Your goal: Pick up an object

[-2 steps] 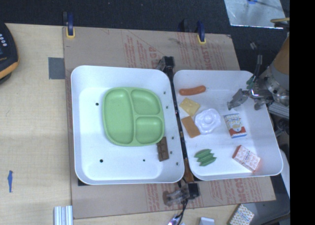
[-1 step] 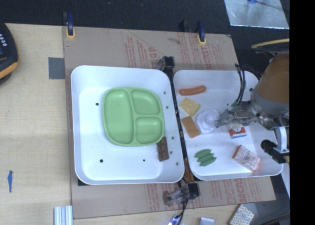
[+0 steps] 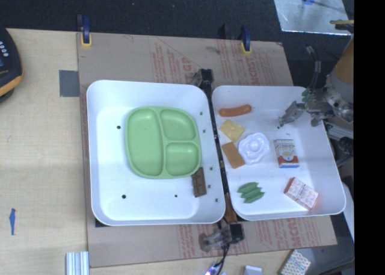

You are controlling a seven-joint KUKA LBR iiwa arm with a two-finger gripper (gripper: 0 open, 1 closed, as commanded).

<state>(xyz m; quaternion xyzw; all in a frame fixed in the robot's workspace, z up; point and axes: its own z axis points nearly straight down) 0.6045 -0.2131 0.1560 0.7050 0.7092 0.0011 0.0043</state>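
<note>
Hotdog (image 3: 234, 111), cheese (image 3: 231, 130) in right bin (image 3: 325, 171)

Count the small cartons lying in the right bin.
2. One carton sits right of the white egg; the other carton lies tilted near the right bin's front right corner. None looks hidden.

You have the right bin (image 3: 313, 204) as your landmark: inside it lie a sausage (image 3: 234, 111), two cheese pieces (image 3: 231, 130), a white egg (image 3: 253, 147), a small carton (image 3: 286, 153), a green pod (image 3: 251, 192) and a pink packet (image 3: 301, 193). The gripper (image 3: 293, 113) hovers over its far right part (nothing visibly between its fingers). Left of it, a green divided plate (image 3: 162, 142) sits in the other bin (image 3: 105, 147).
</note>
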